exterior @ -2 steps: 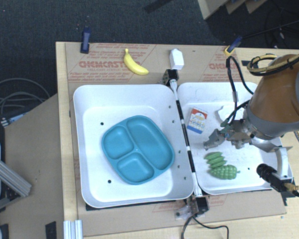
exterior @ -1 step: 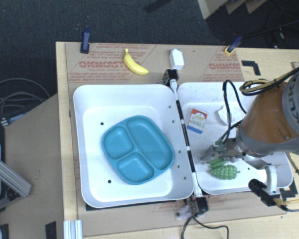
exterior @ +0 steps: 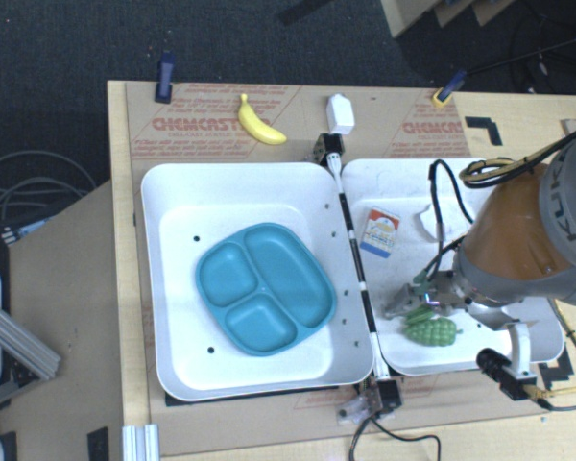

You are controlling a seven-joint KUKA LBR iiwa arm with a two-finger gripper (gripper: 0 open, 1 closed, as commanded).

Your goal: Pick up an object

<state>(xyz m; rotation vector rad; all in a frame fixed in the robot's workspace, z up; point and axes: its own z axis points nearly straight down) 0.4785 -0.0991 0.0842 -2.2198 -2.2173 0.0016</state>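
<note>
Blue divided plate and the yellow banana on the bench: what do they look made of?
The blue divided plate looks like moulded plastic: uniform colour, rounded compartment ridges, soft sheen. The banana is probably a plastic or foam replica, given its even yellow and smooth skin, though a real fruit cannot be ruled out.

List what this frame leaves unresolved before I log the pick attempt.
- Gripper: fingers blurred and partly under the wrist, so open or shut is unclear.
- Green bumpy object: contact with the gripper cannot be judged; they sit very close.
- Small carton: its print is too small to read.
- Right bin: its far right side is covered by the arm.
</note>
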